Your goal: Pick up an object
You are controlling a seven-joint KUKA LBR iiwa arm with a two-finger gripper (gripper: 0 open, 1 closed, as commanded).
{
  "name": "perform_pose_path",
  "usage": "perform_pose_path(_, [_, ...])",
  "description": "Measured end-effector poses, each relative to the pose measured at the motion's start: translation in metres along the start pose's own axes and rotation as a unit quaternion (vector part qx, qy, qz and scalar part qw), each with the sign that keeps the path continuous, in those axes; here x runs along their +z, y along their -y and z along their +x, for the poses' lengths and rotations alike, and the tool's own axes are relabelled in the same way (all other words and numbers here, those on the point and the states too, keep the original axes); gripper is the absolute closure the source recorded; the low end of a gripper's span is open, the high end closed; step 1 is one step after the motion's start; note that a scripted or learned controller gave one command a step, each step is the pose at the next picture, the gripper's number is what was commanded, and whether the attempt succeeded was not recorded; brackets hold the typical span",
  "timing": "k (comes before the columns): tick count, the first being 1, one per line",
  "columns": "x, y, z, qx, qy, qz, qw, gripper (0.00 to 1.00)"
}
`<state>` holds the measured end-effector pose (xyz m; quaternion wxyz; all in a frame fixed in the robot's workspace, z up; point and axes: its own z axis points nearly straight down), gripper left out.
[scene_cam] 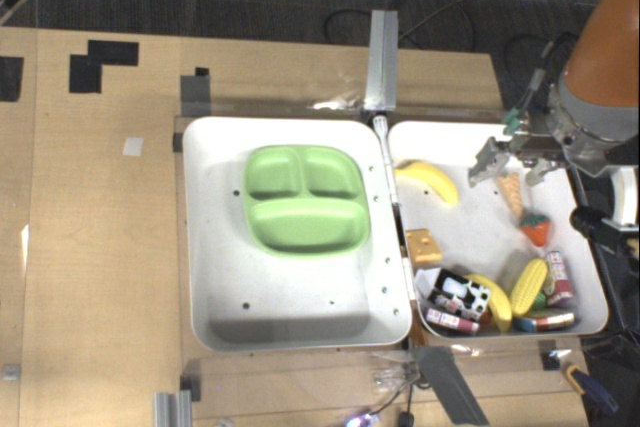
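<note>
Carrot-shaped orange toy with a green top (532, 221) looks like the likeliest target: it lies in the right-hand shallow white bin (470, 250), just beside and slightly below the two-finger gripper (512, 165), which hangs over the bin's upper right part. Its fingers (488, 160) stand spread, with nothing between them. My judgement is that a good grasp calls for centring over the toy's slim body, straddling it across its width, then descending straight before closing, keeping off the bin wall nearby.

That bin also holds a yellow plastic banana (429, 180) near its top left, a small tan block (423, 246), a yellow corn cob toy (529, 284) and a cluster of small packets along the bottom edge. The left-hand white bin (215, 225) carries a green three-compartment plate (305, 197), its compartments bare. Both bins sit on the wooden surface (90, 245).
</note>
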<state>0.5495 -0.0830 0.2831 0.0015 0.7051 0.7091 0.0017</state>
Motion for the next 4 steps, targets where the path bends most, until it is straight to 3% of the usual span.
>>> perform_pose_path(1, [0.145,-0.023,-0.004,-0.051,0.0,0.001,0.9987,0.0])
perform_pose_path(2, [0.193,-0.068,-0.018,-0.025,0.0,-0.005,0.9997,0.0])
perform_pose_path(3, [0.18,-0.071,-0.016,-0.026,-0.001,-0.009,0.9996,1.0])
perform_pose_path(4, [0.083,-0.068,0.028,-0.038,0.0,-0.001,0.9993,1.0])
